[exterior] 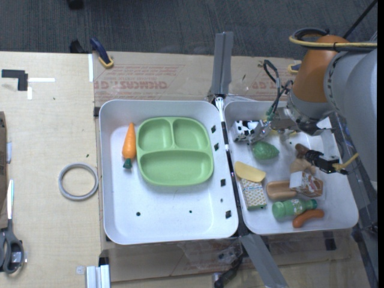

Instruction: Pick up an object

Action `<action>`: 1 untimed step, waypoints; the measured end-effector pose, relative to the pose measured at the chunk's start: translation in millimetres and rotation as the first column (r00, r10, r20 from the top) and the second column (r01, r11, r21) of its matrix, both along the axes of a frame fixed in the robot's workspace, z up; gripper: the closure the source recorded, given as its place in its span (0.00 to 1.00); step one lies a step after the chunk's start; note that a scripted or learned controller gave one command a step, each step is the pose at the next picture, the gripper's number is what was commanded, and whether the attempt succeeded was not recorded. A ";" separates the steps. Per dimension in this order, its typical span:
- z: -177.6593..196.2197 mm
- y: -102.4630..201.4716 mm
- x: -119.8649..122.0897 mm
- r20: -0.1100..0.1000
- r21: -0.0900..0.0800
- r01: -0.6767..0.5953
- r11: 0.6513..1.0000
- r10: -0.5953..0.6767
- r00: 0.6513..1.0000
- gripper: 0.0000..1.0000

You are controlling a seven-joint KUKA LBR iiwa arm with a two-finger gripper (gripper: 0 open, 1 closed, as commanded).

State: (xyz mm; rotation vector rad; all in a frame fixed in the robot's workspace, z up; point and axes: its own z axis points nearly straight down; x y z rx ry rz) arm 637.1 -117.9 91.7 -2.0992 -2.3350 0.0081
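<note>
Right bin [345, 218], upper-left corner: my gripper [262, 135] sits low, can't tell how far it's spread or if it grips. Green lump [265, 151] lies just below it in frame, cow toy [245, 129] just left.

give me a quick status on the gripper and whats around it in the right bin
Gripper low in right bin, upper left corner. Tip between cow toy and green round piece; nothing seen held. Yellow wedge just below.

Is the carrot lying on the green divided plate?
No. The carrot lies on the left bin's floor, just beside the green plate's left edge.
</note>
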 end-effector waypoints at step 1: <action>1.6 -91.0 -15.8 0.006 0.004 0.030 1.000 -0.030 1.000 0.00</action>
